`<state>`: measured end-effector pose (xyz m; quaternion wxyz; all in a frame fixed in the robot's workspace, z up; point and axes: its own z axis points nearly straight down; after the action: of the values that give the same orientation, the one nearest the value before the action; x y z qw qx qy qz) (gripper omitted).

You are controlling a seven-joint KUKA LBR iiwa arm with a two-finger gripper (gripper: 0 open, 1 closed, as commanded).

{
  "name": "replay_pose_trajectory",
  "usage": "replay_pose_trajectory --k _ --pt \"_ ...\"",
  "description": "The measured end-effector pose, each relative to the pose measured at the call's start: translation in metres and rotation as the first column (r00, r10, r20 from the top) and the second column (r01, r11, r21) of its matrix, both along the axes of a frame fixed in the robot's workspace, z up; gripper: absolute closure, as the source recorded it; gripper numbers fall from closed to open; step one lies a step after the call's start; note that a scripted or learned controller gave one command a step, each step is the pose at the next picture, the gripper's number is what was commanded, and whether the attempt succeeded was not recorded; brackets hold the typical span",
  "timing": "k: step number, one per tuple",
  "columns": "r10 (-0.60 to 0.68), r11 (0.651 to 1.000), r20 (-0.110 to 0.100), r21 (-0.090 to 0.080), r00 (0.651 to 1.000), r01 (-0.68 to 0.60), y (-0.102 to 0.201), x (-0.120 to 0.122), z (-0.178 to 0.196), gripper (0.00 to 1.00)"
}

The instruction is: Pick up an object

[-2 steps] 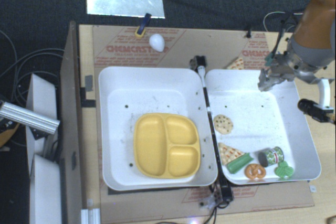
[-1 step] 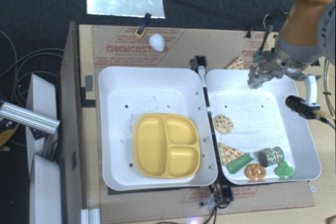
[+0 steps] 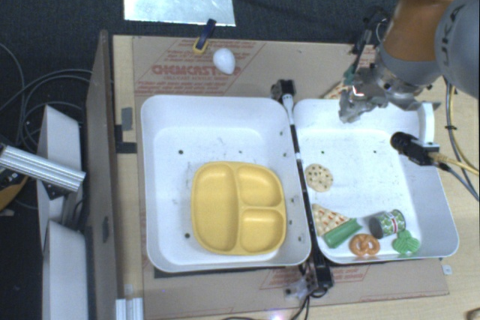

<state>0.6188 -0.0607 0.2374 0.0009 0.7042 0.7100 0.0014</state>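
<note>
Nothing is being carried yet, so the pick looks wholly undone. Going left to right: a yellow tray [image 3: 238, 207] is lying in the left bin [image 3: 161, 131]; in the right bin [image 3: 442, 225] a cookie [image 3: 319, 177], cracker [image 3: 327, 219], green pod [image 3: 342, 233], pretzel [image 3: 364, 244] and can [image 3: 387, 222] are clustering at the near edge. The claw [image 3: 352, 110] is hovering over the far edge, well apart from them; whether it is wide or narrow I cannot tell. Nothing seems to be blocking the way.

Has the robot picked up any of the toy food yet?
Not yet. The gripper is up at the far edge of the right bin, with nothing seen in it. The cookie, pretzel and can all lie in that bin. Reaching down and grabbing one is left.
</note>
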Motion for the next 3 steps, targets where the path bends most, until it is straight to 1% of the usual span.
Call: replay_pose_trajectory --k 1,2,3 --pt "-0.001 1.0 -0.002 -0.001 1.0 0.001 0.034 0.018 -0.029 1.0" --pt "-0.001 1.0 0.001 0.0 1.0 0.001 0.06 0.051 -0.04 1.0" --pt "-0.007 1.0 -0.001 -0.002 1.0 0.007 0.052 0.05 -0.053 1.0"
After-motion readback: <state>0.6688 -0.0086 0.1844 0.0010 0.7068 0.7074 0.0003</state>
